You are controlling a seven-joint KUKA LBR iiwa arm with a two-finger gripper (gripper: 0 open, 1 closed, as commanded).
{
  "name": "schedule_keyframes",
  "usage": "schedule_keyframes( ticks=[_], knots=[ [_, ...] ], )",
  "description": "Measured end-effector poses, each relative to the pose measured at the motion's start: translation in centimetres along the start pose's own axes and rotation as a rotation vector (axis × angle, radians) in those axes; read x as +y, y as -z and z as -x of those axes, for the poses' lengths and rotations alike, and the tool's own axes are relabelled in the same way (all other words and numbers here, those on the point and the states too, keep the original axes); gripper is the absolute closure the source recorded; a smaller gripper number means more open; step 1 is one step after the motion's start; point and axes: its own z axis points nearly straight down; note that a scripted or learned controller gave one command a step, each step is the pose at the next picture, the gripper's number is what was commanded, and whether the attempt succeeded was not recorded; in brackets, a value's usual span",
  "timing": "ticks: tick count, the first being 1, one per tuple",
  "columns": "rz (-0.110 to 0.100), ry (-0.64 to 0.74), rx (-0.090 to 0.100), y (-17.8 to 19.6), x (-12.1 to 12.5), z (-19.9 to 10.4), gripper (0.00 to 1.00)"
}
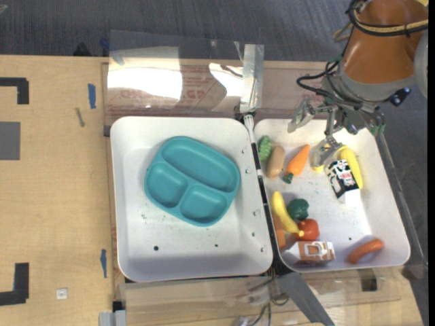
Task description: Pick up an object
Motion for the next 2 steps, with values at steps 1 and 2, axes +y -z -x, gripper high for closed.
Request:
schedule_keyframes(
  ticks=[1,2],
  knots=[
    [0.002,0.050,0.007,-11.7,-1.8,-2.6,0.00],
    [0.000,0.049,-0.005,-10.4,-1.7,-2.2,1.00]
  ],
)
